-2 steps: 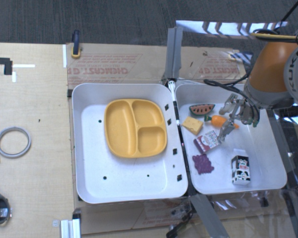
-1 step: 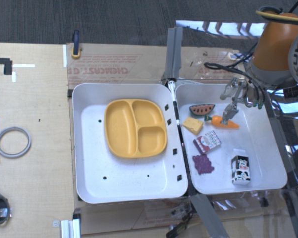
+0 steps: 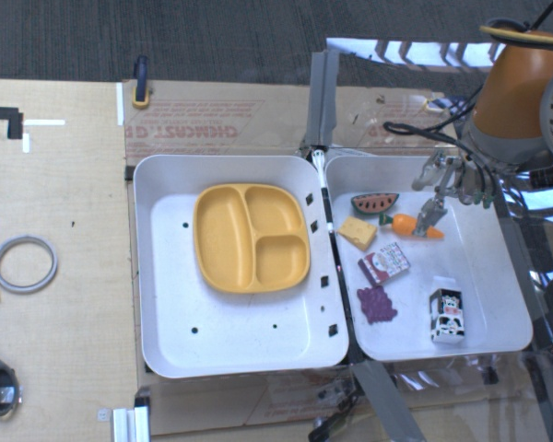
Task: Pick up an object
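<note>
Where the two white bins meet, the left bin (image 3: 157, 320) carries a yellow divided plate (image 3: 252, 238) near its centre. The right bin (image 3: 498, 311) holds the toy food: a carton (image 3: 448, 316) (cow-patterned) near its front edge, a red-and-white packet (image 3: 385, 265) with unreadable lettering, purple grapes (image 3: 378, 304), a cheese wedge (image 3: 358, 233), a watermelon slice (image 3: 375, 203) and a carrot (image 3: 415, 227). The gripper (image 3: 430, 215) sits at the carrot; its grip can't be judged.

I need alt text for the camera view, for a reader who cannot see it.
The gripper reaches into the right bin, just above a toy carrot, beside a watermelon slice, cheese wedge, grapes and two small cartons. The left bin holds a yellow divided plate.
</note>
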Controlling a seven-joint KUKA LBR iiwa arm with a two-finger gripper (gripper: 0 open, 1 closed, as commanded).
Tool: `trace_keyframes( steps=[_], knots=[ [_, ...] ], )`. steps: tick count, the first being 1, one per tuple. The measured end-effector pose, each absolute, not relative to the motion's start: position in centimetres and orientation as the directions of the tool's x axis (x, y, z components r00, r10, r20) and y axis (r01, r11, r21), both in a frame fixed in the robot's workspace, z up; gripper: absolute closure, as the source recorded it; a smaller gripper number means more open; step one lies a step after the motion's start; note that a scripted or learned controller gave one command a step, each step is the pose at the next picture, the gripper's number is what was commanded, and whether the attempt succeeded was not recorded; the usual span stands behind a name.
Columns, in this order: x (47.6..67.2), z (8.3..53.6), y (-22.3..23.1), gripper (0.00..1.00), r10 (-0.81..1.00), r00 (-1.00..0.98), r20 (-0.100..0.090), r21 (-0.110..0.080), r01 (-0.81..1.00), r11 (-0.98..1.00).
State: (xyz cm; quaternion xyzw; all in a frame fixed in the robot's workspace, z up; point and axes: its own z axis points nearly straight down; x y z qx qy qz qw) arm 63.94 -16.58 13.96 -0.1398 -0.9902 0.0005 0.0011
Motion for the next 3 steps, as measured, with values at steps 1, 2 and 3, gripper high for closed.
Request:
trace_keyframes(
  steps=[1, 2, 3],
  knots=[
    [63.4, 8.8, -15.2, 0.0, 0.575, -0.818, 0.002, -0.003, 0.575, 0.818],
    [63.5, 9.4, -15.2, 1.0, 0.572, -0.82, 0.004, -0.005, 0.572, 0.82],
    [65.2, 18.8, -7.9, 1.0, 0.776, -0.631, 0.001, -0.004, 0.776, 0.631]
  ],
)
